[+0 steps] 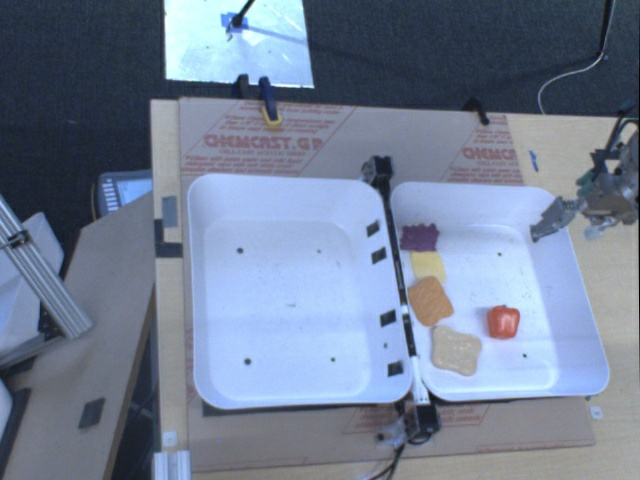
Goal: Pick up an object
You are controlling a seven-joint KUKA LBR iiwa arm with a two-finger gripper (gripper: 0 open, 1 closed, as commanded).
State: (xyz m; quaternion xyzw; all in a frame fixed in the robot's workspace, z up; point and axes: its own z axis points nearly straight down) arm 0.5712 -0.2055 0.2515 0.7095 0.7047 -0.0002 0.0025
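The right bin (pixel 560 278) holds several small objects along its left side: a purple piece (pixel 420 237), a yellow piece (pixel 428 265), an orange-brown piece (pixel 430 301), a beige toast-shaped piece (pixel 456 350), and a red pepper (pixel 503 321) a little to their right. My gripper (pixel 553 219) hangs at the bin's upper right edge, far from the objects. I see nothing between its fingers.
The left bin (pixel 205 298) sits beside the right one, joined by a black clip strip (pixel 392 278). Both rest on a cardboard sheet (pixel 300 138). A silver plate (pixel 238 28) lies on the dark floor behind the bench.
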